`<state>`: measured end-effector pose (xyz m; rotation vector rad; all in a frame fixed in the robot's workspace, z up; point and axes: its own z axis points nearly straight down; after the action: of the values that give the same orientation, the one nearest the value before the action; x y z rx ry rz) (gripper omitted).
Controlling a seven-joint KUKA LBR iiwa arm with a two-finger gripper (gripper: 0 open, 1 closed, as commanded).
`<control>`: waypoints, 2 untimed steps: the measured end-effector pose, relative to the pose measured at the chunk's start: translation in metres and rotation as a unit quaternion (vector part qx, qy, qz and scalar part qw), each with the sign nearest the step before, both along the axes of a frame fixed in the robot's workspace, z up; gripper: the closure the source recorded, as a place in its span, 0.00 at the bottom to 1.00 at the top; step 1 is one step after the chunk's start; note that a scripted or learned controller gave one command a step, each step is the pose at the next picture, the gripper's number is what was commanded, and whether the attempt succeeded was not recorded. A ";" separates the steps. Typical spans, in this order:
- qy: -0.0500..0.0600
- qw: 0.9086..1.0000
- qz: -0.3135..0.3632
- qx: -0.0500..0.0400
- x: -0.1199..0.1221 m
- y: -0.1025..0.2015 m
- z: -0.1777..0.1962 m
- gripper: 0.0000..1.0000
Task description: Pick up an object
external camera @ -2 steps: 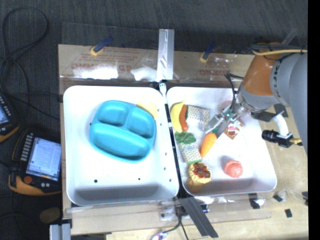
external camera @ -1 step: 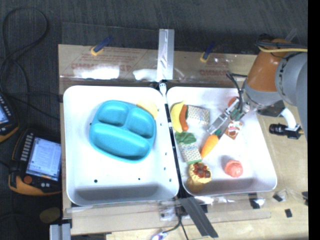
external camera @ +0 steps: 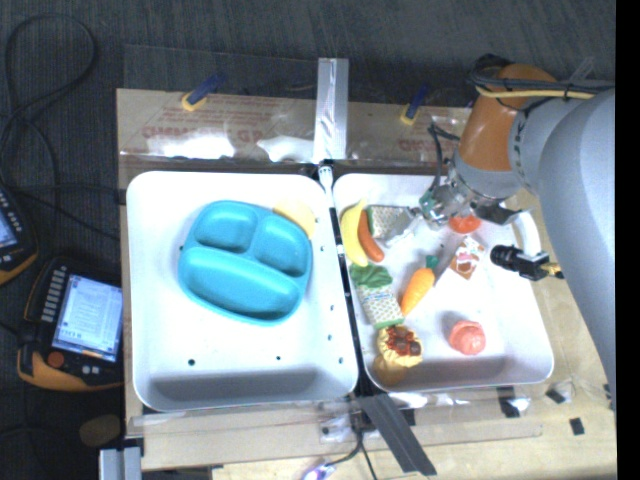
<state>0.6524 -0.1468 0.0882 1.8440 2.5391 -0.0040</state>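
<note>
While the arm (external camera: pixel 560 158) reaches in from the right, two white bins are seen side by side on the bench. The left bin (external camera: pixel 160 358) holds one blue divided tray (external camera: pixel 245 260), turned at a slant, and one small yellow piece (external camera: pixel 295 215) that shows at the tray's far edge.

The right bin (external camera: pixel 525 353) holds the toy food. One banana (external camera: pixel 350 236) lies along the left wall, and one orange sausage-like piece (external camera: pixel 369 241) lies just beside it. One grey wedge (external camera: pixel 394 221) is found near the far wall. One carrot (external camera: pixel 418 286) lies tilted in the middle, with one green and white piece (external camera: pixel 378 293) to its left. One small tart with red topping (external camera: pixel 399 346) rests near the front wall, and one pinkish-red round fruit (external camera: pixel 466 336) lies to its right. One small red and white piece (external camera: pixel 467 259) lies near the carrot, and one red round piece (external camera: pixel 464 224) is seen above it.

The gripper (external camera: pixel 436 206) is placed low over the far part of the right bin, between the grey wedge and the red round piece. How wide it stands, and whether anything is held, cannot be told from this view.
</note>
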 end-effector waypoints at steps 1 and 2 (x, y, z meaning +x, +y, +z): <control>-0.004 1.000 -0.024 0.000 -0.069 -0.026 0.001 0.00; -0.004 0.988 -0.153 0.000 -0.023 -0.009 0.001 0.00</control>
<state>0.6294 -0.1558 0.0888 2.2063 2.2233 0.0021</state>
